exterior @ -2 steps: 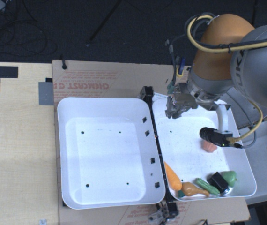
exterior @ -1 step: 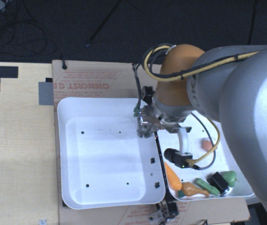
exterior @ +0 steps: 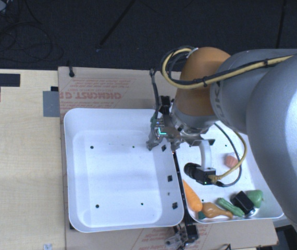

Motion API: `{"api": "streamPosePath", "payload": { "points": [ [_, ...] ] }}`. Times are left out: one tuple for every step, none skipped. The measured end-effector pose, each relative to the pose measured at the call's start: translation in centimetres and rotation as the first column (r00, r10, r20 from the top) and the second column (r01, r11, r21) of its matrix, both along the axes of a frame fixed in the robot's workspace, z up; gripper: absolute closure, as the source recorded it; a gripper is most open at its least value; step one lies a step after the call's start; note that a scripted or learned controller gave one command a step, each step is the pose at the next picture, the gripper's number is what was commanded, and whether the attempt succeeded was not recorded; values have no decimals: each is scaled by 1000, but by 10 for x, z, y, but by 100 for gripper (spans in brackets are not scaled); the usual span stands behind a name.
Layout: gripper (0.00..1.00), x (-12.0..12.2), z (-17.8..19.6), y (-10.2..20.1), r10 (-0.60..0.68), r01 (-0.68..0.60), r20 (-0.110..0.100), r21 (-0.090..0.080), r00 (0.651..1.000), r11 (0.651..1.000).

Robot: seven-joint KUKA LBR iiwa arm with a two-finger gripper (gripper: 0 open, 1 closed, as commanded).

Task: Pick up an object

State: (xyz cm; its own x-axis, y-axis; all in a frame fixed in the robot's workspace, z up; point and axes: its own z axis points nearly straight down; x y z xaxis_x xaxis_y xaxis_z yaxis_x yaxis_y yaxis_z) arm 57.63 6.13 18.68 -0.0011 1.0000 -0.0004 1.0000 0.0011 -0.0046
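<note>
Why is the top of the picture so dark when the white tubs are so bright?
In the camera view, light falls on the bench, so the left bin shines evenly, with a soft grey shadow on its floor; the background behind stays unlit. The arm looks big and slightly soft because it is near the camera.

the left bin (exterior: 81,186) offers bare open floor; the right bin (exterior: 263,204) is crowded by the arm (exterior: 232,92), cable (exterior: 232,173) and toys (exterior: 226,207).

In the right bin's near corner I note an orange carrot (exterior: 191,194) lying slantwise, a tan piece (exterior: 213,210) beside it, a green piece (exterior: 230,207), a black block (exterior: 243,201) and a pink piece (exterior: 232,161) farther back.
</note>
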Motion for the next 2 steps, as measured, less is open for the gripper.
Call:
{"api": "streamPosePath", "payload": {
  "points": [
    [0, 36, -103, 75, 2, -2, 5, 1, 1000, 1000],
    [0, 8, -100, 159, 6, -6, -1, 4, 1000, 1000]
  ]
}}
